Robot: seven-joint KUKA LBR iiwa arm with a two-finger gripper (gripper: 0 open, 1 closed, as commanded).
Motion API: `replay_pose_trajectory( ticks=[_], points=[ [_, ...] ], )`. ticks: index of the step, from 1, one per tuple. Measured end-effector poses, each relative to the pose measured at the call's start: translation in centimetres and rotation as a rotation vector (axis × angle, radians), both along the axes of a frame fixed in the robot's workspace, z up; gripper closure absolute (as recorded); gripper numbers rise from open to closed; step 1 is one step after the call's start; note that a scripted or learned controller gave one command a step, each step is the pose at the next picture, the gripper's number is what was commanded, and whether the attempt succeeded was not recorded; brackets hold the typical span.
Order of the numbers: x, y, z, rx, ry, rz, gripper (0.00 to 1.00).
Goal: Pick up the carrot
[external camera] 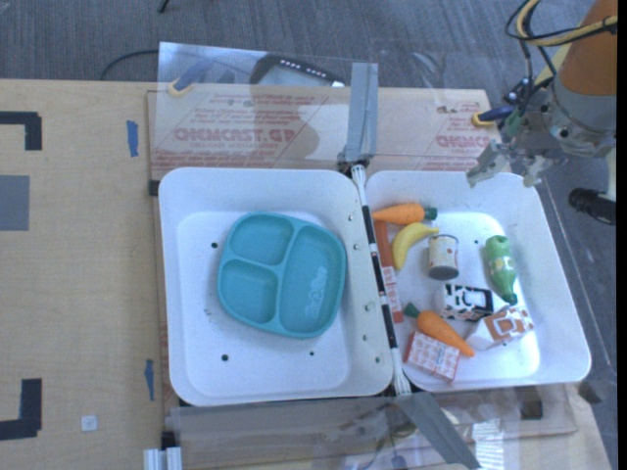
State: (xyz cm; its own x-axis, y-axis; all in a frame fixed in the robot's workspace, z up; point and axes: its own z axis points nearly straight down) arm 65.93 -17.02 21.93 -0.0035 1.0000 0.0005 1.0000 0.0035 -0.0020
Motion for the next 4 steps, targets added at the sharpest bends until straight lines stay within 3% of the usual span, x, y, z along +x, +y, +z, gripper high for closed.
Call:
replay_pose_trajectory(
  ticks=[1, 2, 3, 4],
  points=[
    [-2.8, 4.3, -12.4, -0.001, -0.004, 0.166, 0.0],
    [0.4, 5.6, -12.8, -0.014, 0.017, 0.106, 0.0],
    [0.0, 5.9, -12.8, -0.01, 0.034, -0.177, 0.0],
    [0.1, 5.9, -13.0, -0.01, 0.031, -0.178, 0.0]
  ],
)
